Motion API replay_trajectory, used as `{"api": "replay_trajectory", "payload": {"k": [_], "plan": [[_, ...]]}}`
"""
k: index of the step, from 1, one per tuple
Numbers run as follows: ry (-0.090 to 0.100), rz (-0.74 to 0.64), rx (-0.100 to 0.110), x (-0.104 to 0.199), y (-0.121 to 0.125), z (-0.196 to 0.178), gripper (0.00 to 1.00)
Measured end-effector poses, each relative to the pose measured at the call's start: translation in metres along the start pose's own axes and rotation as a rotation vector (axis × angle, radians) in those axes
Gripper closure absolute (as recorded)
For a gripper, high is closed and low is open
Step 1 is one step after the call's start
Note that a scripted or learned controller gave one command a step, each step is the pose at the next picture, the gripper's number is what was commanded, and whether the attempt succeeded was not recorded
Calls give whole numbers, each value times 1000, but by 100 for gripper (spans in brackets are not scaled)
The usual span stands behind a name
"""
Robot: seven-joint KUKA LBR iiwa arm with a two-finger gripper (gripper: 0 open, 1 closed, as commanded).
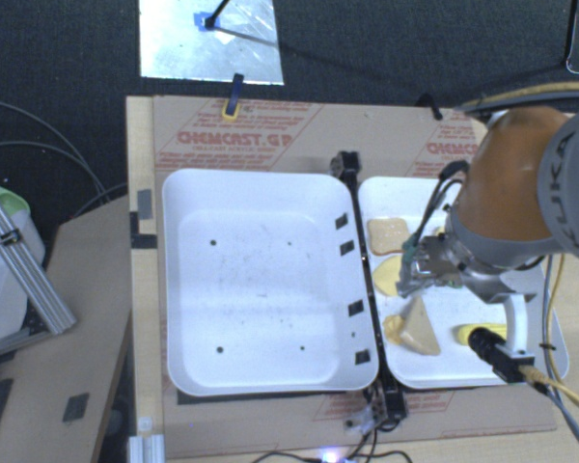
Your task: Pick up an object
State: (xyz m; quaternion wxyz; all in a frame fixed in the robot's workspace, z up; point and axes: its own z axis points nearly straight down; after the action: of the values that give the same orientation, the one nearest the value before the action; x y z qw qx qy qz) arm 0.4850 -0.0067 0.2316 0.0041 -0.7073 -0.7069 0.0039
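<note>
The right bin (405, 374) holds several small objects: a tan square piece (387, 233) near its back left, a yellow round piece (387, 275) below that, a beige wedge (421, 331) with a yellow bit beside it near the front, and a yellow object (469, 334) partly behind the arm's black fitting. My gripper (421, 271) hangs over the left part of this bin, just right of the yellow round piece and above the wedge. The wrist hides its tips.
The left bin (261, 283) sits beside it, with a black clipped divider (360, 258) between the two. The arm's orange band (511, 177) and grey body cover the right bin's far right. A cardboard sheet (270, 133) lies under both bins.
</note>
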Motion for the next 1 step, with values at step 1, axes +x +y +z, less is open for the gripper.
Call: {"api": "replay_trajectory", "payload": {"k": [1], "plan": [[1,-7,-16,25,2,-36,100]]}}
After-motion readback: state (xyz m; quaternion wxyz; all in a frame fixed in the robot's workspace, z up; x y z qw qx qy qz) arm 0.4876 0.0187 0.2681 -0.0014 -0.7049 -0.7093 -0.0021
